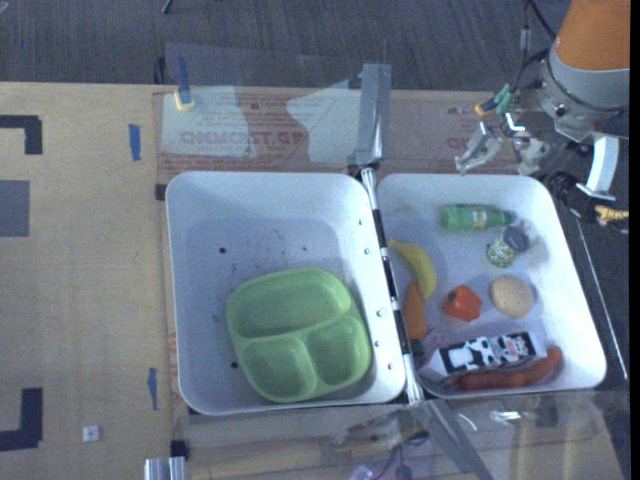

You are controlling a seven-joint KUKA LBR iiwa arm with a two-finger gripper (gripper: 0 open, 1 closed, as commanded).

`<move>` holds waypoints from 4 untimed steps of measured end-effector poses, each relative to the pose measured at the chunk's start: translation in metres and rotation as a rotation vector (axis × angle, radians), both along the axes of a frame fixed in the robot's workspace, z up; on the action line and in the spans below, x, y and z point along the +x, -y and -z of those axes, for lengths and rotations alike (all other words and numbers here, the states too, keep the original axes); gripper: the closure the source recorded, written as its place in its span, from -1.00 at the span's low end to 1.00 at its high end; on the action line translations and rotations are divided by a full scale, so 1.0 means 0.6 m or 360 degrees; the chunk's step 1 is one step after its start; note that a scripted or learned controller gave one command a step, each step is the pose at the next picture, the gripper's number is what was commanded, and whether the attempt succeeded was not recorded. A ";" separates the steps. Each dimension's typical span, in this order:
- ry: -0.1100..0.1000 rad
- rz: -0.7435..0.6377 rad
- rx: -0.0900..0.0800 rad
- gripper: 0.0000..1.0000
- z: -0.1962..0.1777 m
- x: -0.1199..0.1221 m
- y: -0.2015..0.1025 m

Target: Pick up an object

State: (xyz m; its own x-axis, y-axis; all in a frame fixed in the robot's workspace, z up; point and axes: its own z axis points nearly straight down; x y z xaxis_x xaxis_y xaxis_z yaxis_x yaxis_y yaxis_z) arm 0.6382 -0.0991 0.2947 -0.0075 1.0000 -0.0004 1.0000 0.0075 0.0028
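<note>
At the upper right of the frame, just above the far rim of the right bin (560,203), the gripper (490,148) is hanging with its two thin fingers (472,156) spreading apart and pinching nothing; only bare cardboard-coloured bench is showing between them. Behind the fingers, the grey wrist and the orange band of the arm (592,28) are reaching in from the right edge, with cables trailing beside them.

Nothing is lifted yet, so the picking appears to be at its start: the approach, the descent, the closing and the lift all seem to be left. Every candidate is lying on the floor of the right bin. Nearest the gripper, a green bottle (476,217) is lying on its side near the top of the bin, and just below it a small round tin (507,247) is sitting. Further down, a round bun (512,295) is resting beside a red pepper (461,303). Along the left wall, a banana (417,265) is curving above an orange carrot (414,311). At the bottom, a black-and-white cow-patterned carton (488,353) is lying just above a reddish sausage (505,372), the two touching or nearly so.

Across the divider, the left bin (200,218) is holding a green sectioned tray (297,334) at its lower middle, well apart from the gripper.
</note>
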 end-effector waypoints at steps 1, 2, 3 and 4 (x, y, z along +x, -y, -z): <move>-0.0001 0.0456 -0.0001 -1.00 -0.131 -0.111 0.012; -0.0004 0.0317 0.0001 -1.00 0.114 -0.116 0.052; -0.0003 0.0507 0.0002 -1.00 0.339 -0.126 0.154; 0.0000 0.0592 0.0002 -1.00 0.348 -0.035 0.073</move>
State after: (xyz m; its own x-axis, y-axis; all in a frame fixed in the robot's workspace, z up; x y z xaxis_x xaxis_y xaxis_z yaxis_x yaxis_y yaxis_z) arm 0.6173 -0.1429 0.0860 0.3563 0.9344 0.0011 0.9344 -0.3563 0.0025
